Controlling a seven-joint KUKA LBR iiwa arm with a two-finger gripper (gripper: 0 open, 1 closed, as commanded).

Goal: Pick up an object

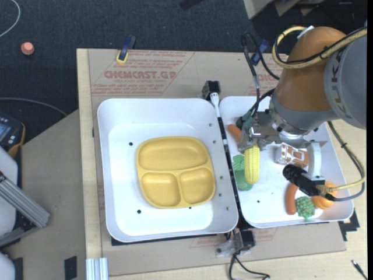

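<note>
The right white bin holds several toy foods. A yellow corn cob lies upright in the view near the bin's left wall, with a green leafy piece against its left side. My gripper hangs just over the cob's far end, under the grey and orange wrist. An orange carrot lies left of the gripper. A red sausage, a green broccoli and an orange piece sit at the bin's near right. A small brown and white packet lies under the wrist.
The left white bin holds a yellow divided tray. A black clip sits at the far end of the wall between the bins. The arm's bulk covers the far right of the right bin.
</note>
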